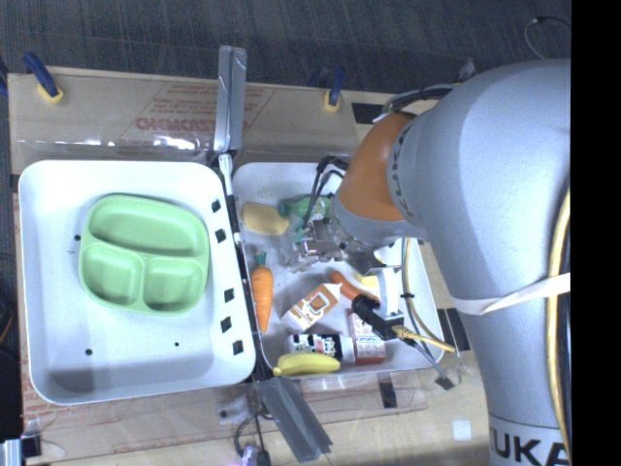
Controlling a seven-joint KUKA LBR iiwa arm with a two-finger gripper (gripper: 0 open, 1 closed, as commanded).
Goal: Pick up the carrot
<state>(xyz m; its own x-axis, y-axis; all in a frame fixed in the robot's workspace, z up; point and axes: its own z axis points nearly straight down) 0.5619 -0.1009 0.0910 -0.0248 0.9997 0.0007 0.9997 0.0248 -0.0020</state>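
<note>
Looming nearest the lens, the grey arm (pixel 505 212) is filling the right side, its orange band (pixel 374 178) sitting above the wrist.

Left to right: the left bin (pixel 39 289) is resting on the table (pixel 116 105) and is holding a green divided tray (pixel 146 252), which is lying flat in the bin's upper middle. A metal divider (pixel 230 100) is standing between the two bins at the far edge.

The right bin (pixel 257 175) is sitting just beside the left one. The carrot (pixel 262 297) is lying against this bin's left wall, lengthwise, with its green stub pointing to the far side; nothing is touching it from above. A pale yellow item (pixel 264 218) is lying beyond the carrot, near the far-left corner. A banana (pixel 306 364) is lying along the near wall. Just above it, a small dark box (pixel 318 343) and an orange-and-white carton (pixel 312 307) are lying among other packets.

The gripper (pixel 312 241) is hanging over the middle of the right bin, to the right of the carrot and apart from it. Whether it is spread or pressed together is not discernible; cables and glare are obscuring it. A green item (pixel 299 205) is lying just behind the gripper.
</note>
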